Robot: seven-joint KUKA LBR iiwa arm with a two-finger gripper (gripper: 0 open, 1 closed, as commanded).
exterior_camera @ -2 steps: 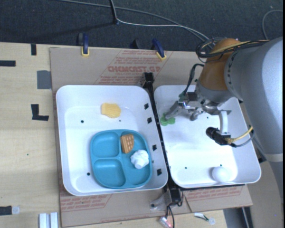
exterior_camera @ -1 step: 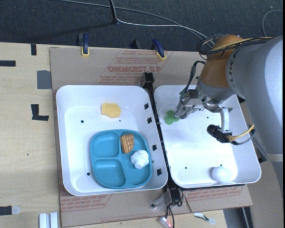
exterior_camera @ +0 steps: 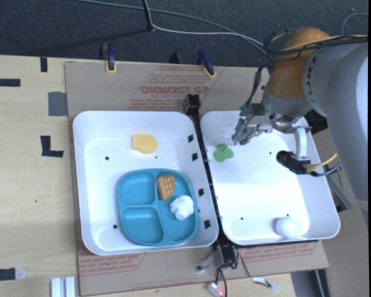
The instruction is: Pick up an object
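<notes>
Arm is reaching in from the right, gripper hanging low in the right bin, upper left part. Fingers are pointing down toward the bin floor, looking narrow-set with nothing between them. Small green object is lying just beside and below-left of the fingertips, apart from them, near the bin's left wall. White ball is sitting well apart at the bottom right corner of the same bin.

Left bin is carrying a blue divided tray, with a tan waffle-like piece in its upper right compartment and a white crumpled item sitting over the divider below it. Yellow object is lying on the bin floor above the tray.

Progress: early. Nothing is being held or lifted yet. Green object is looking like the likely target since it is nearest. Left to do: line up over it, close on it, lift clear of the surface.
</notes>
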